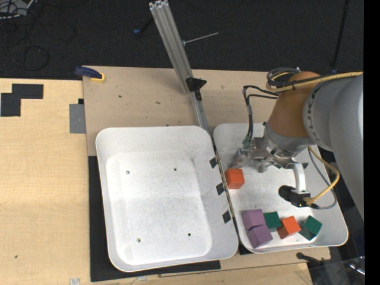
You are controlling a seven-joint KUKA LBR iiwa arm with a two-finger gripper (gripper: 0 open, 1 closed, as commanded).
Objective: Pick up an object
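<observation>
Right of centre in the frame, over the upper part of the right bin [332, 233], the claw [256, 159] hangs below the orange-banded wrist — its state I cannot tell from this slant, and nothing is visibly caught in it. Just lower left of it lies an orange cube [235, 178], close to the wall shared with the left bin [160, 195]; being the nearest object and standing alone, it looks the likeliest target. Further down, along the lower edge of the right bin, the other pieces crowd together — two purple blocks [256, 227], a small green block [272, 220], an orange block [290, 225] and a green block [310, 226] — harder to single out. Both bins rest on the tabletop [136, 100].
</observation>
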